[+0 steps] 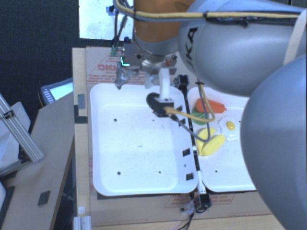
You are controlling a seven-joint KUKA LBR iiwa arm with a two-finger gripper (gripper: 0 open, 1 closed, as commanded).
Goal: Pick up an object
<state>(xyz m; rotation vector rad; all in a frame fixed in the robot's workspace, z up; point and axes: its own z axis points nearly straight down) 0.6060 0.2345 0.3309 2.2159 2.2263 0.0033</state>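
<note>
Cardboard (100, 70) with red print lies on the bench under two white bins set side by side. Left bin (139, 176) shows a bare floor with a few small dark specks. At its 12 o'clock, over the far rim, hangs the wrist of the grey arm (230, 47), topped by the orange band (158, 8). The jaws point down there, apart from every toy, and I cannot tell whether they are spread or pressed together. A black strip (194, 152) runs along the seam between the bins. All the things to pick lie in the right bin (230, 186), whose right part is hidden by the arm. An orange carrot-like toy (217, 107) sits near that bin's 11 o'clock, with a green piece (197, 115) just beside it at its 8 o'clock. A fried-egg toy (230, 126) rests at the carrot's 5 o'clock, and a yellow banana-like toy (212, 145) lies at the egg's 7 o'clock, close to the seam.
</note>
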